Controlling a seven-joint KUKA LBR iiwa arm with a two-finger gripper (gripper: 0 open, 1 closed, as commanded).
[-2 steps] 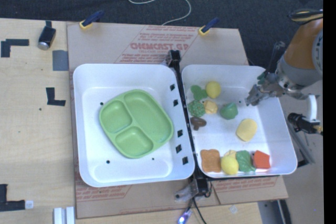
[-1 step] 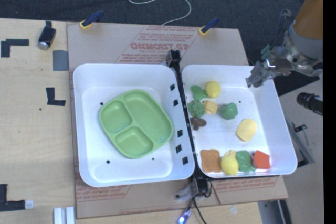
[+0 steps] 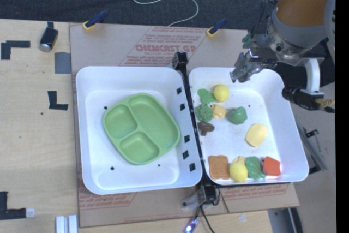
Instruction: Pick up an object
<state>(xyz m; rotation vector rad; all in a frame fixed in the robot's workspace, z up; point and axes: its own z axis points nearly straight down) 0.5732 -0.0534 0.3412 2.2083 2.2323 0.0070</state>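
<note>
Camera view from above shows my arm [image 3: 305,3] reaching in from the right, orange band over the grey wrist, with my jaws hanging over the far edge of the right bin [image 3: 283,117]. I cannot tell how far apart my jaws stand; they read as a dark cluster, and nothing shows between them.

Just below my jaws and to their left lies a yellow ball [image 3: 221,92], touching a green leafy piece [image 3: 205,96]. Further below sit a second green leafy piece [image 3: 204,113], a small pale yellow piece [image 3: 218,112] and a dark green lump [image 3: 237,115], close together. A brown piece [image 3: 205,128] lies beneath those, by the bin's left wall. Almost straight below my jaws, well apart from them, rests a pale yellow lemon-like object [image 3: 256,135]. Along the bin's near edge, farthest from my jaws, stand an orange waffle-like slab [image 3: 218,167], a yellow rounded piece [image 3: 238,170], a green piece [image 3: 254,167] and a red-orange block [image 3: 271,166] in a row.

Far to the left of my jaws, the left bin [image 3: 90,117] holds a green compartment tray [image 3: 141,128]. Both bins sit on a cardboard sheet [image 3: 158,46] on the surface [image 3: 32,133].
</note>
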